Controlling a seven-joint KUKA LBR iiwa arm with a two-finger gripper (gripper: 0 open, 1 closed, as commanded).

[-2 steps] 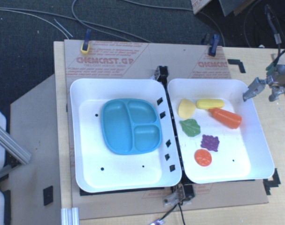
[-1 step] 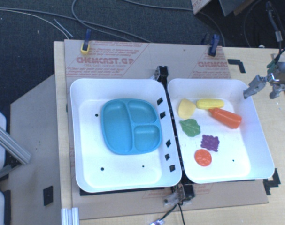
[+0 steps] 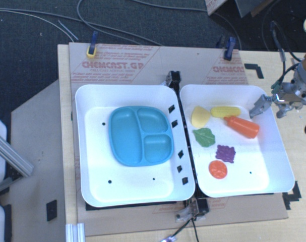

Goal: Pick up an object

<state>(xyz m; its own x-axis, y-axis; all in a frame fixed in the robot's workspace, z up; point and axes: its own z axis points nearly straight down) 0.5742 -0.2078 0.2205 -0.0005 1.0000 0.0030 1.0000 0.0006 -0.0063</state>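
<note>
Count of Things on the Bench

Two shallow white plastic bins [image 3: 87, 150]. One blue divided plate [image 3: 140, 135]. Five toy foods: two yellow pieces [image 3: 200, 116], one orange carrot [image 3: 242, 126], one green leaf [image 3: 204, 136], one purple grape cluster [image 3: 225, 153], one orange-red round fruit [image 3: 218, 169].

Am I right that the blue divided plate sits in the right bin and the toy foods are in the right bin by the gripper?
Not quite: the camera view shows the blue divided plate in the left bin. The toy foods are in the right bin, by the gripper.

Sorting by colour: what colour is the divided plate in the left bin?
Light blue plate, seen in the camera view.
</note>
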